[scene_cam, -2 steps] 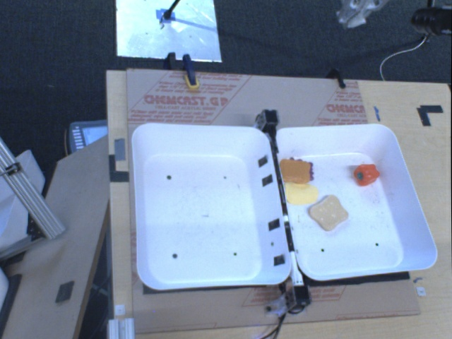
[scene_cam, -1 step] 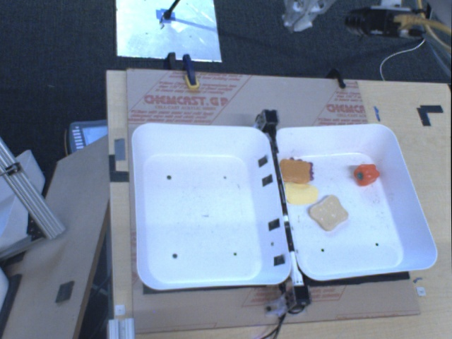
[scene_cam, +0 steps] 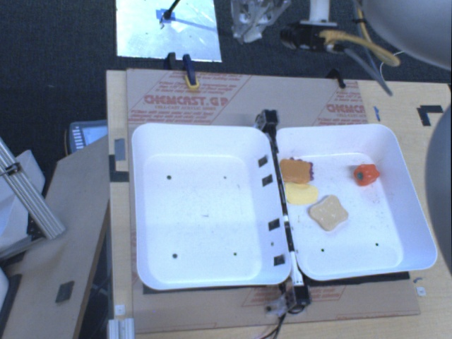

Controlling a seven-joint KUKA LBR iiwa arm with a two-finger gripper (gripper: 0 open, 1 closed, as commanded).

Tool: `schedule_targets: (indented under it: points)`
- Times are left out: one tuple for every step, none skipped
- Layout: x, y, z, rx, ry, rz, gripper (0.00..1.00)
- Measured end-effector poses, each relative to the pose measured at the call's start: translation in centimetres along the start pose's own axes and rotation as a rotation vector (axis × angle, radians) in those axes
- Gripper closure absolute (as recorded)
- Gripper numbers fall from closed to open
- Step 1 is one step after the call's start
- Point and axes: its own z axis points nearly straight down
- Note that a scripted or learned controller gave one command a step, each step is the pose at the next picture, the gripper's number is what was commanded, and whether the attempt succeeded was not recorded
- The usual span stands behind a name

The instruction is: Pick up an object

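Observation:
The right bin (scene_cam: 395,246) holds several small items. An orange slab with a purple edge (scene_cam: 296,170) lies by its left wall. Just below and touching it is a flat yellow piece (scene_cam: 301,194). A beige toast-shaped piece (scene_cam: 328,212) lies a little lower and to the right. A small red-orange pepper (scene_cam: 366,174) sits alone toward the bin's right side. My gripper (scene_cam: 256,20) hangs high at the top of the view, beyond the far edge of the bench and well away from every item. Nothing shows in its grasp.
The left bin (scene_cam: 141,189) stands beside the right one, joined by a row of black clips (scene_cam: 272,182). A shiny metal plate (scene_cam: 166,20) lies at the back left. Yellow and grey cables (scene_cam: 353,44) trail at the top right.

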Motion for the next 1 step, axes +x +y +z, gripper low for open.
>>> schedule_targets:
  points:
    - [5.48, 0.07, 0.95, -0.002, -0.001, 0.001, 1.00]
